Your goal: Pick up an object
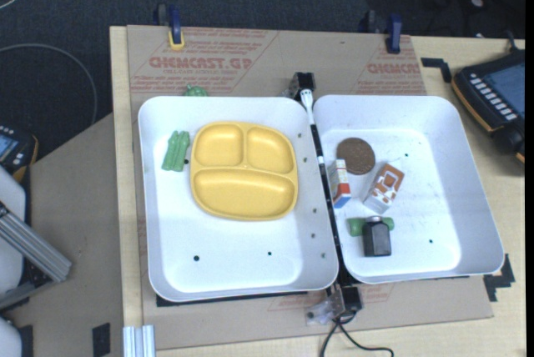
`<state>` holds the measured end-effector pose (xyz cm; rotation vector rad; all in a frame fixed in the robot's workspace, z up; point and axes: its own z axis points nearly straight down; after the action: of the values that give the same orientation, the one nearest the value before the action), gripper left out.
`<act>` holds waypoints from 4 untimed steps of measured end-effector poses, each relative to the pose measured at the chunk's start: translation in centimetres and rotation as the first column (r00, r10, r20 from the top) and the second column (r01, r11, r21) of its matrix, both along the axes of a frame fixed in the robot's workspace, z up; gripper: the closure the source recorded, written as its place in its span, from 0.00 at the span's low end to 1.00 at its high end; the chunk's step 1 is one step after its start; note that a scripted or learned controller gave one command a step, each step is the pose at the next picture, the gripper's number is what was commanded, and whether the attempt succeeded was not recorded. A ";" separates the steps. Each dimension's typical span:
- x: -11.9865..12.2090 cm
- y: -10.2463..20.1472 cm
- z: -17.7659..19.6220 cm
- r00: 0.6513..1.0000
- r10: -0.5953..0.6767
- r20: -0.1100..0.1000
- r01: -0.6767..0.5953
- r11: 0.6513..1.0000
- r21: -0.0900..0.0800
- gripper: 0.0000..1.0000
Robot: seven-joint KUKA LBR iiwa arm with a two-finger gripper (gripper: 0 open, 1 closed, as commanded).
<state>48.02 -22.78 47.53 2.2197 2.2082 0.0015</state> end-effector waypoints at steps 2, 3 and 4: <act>0.0 5.1 -6.7 1.000 0.008 -0.012 -0.008 1.000 0.008 1.00; -0.1 0.1 -1.1 1.000 0.001 0.001 -0.001 1.000 0.000 1.00; 0.9 3.1 -4.2 1.000 0.009 -0.011 -0.009 1.000 0.008 1.00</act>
<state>48.90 -19.63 43.30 2.2200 2.2276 -0.0018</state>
